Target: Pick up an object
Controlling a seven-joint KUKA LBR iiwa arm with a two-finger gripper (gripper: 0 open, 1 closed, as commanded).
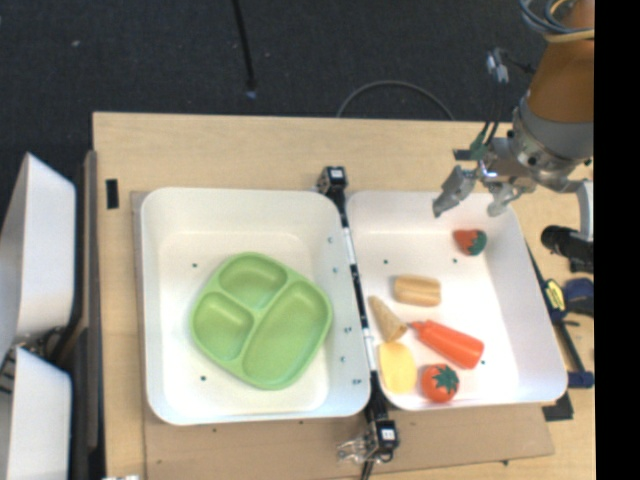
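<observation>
Closest to the camera, near the front edge of the right bin (520, 393), there's a tomato (439, 383) with a green top, touching a yellow piece (397, 368) on its left. Just behind those sits an orange carrot (450, 342) lying at a slant, and a tan cone (387, 318) up against the bin's left wall. A beige bread roll (417, 290) lies around the middle of the bin. The one nearest the pincer is a small red strawberry (469, 241) with a green cap, toward the back right corner of the bin — it's lying on the bin floor, not touching anything else. The gripper (476, 196) hangs over the back edge of that same bin, its two fingers spread apart with nothing between them; the strawberry sits just in front of it, roughly under the gap and closer to the right finger than the left. Over in the left bin (160, 268) there's a green divided plate (262, 319) with three compartments, roughly central, leaning toward the front right corner.
</observation>
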